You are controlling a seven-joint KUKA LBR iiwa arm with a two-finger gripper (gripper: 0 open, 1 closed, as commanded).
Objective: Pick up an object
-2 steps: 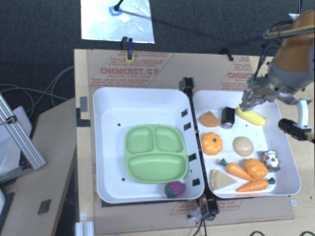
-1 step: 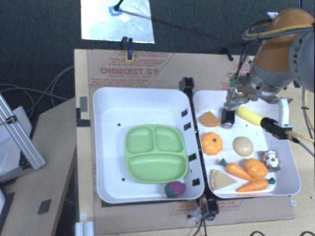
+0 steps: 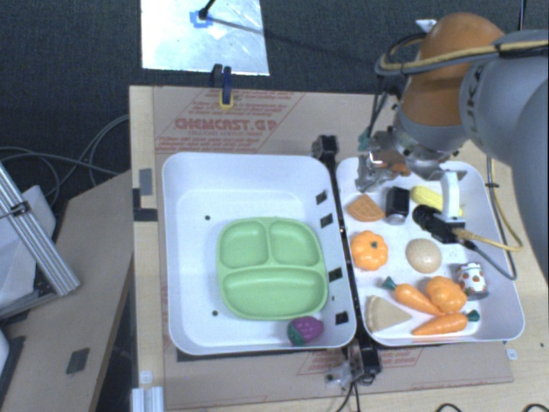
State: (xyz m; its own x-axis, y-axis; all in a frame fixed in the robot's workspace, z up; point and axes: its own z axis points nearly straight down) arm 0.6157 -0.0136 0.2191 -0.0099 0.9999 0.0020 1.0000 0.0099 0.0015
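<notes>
**Operator:** Where does the gripper (image 3: 375, 172) sit, and why there?

**Technician:** It hangs over the far-left corner of the right bin (image 3: 515, 316), where the toy food is stocked. The arm enters from the right, so the wrist covers that corner. Whether the claw is wide, narrow or closed on anything cannot be told (the wrist body hides the tips).

**Operator:** Which pick candidates lie nearest?

**Technician:** The waffle-like orange wedge (image 3: 364, 207) lies just beside the gripper, with the black block (image 3: 397, 202) next to it. The small pumpkin (image 3: 369, 251) sits nearer the camera, against the divider.

**Operator:** And the left bin (image 3: 184, 196)?

**Technician:** It holds the green divided plate (image 3: 271, 267), lying flat, and a purple grape cluster (image 3: 305, 330) touching the plate's near edge. Both are well apart from the gripper, probably the deposit side.
</notes>
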